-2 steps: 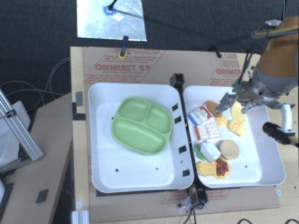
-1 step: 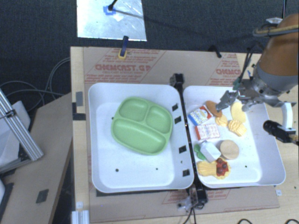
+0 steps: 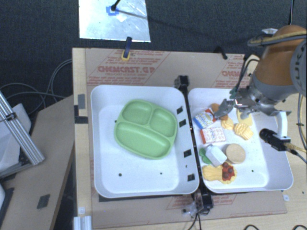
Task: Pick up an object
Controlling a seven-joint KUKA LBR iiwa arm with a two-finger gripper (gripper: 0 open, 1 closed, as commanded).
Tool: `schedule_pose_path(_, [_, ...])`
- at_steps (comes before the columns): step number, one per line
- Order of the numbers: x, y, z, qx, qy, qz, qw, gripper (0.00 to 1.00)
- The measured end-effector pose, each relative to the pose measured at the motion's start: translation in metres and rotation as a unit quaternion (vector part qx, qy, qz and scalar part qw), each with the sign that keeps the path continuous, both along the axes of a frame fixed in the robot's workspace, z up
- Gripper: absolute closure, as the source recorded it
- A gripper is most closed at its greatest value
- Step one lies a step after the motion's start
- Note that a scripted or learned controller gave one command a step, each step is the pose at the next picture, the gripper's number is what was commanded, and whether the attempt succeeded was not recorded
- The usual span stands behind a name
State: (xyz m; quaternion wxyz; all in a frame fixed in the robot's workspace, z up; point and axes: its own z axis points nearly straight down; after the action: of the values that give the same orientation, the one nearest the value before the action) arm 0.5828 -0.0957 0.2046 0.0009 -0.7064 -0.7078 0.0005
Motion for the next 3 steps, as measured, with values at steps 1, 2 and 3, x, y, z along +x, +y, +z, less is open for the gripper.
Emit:
schedule_pose_path(1, [-0.006,0.005,-0.046,0.0001,0.000,0.000,1.0000,0.00])
schedule_pose_path(2, [-0.007,0.006,-0.087,0.0000,0.000,-0.001,1.0000,0.00])
schedule_pose_path(3, [-0.007,0.006,-0.122,0.0002,0.000,-0.001,1.0000,0.00])
